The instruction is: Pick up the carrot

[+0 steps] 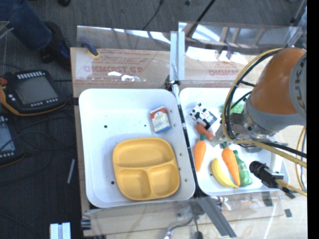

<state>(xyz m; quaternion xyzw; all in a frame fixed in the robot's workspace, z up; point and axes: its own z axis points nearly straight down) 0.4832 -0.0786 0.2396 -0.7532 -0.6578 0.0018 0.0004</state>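
- The claw [219, 139] hangs over the right bin [259, 187]; whether it is wide or narrow, I cannot tell.
- One carrot [200, 154] lies at that bin's left wall.
- Another carrot [230, 166] lies between a banana [221, 174] and a green item [243, 172].

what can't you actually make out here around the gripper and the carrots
- Gripper: the arm's bulky wrist covers it in the camera view, so whether it holds anything cannot be told.
- Green item: partly hidden under the right carrot; what it is stays unclear.
- Short orange piece above the left carrot: too small to identify.
- Right bin: its right side is hidden by the arm.
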